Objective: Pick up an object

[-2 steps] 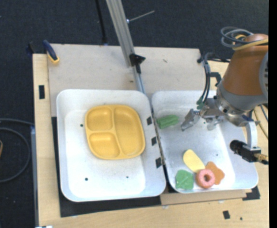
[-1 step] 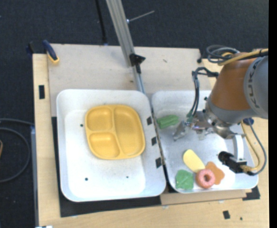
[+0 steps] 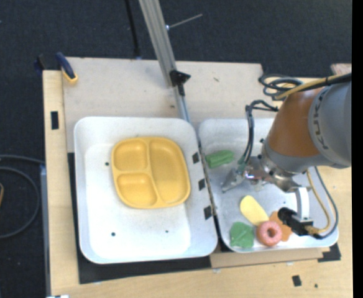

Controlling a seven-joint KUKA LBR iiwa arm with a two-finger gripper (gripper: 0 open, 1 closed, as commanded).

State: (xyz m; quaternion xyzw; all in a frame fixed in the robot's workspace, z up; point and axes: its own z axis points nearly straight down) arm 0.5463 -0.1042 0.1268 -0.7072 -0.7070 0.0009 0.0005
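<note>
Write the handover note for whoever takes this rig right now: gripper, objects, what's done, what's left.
Gripper: low in the right bin, nothing visibly between its fingers; open or shut unclear.
Right bin: green block just above the gripper, yellow piece, green piece, pink donut with an orange piece beside it, all along the bottom.
Left bin: yellow tray.
Done: arm reached in. Left: grasp and lift an object.

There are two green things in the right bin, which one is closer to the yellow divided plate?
The green piece near the top of the right bin, beside the wall next to the plate. The other green piece lies at the bottom, by the pink donut.
</note>
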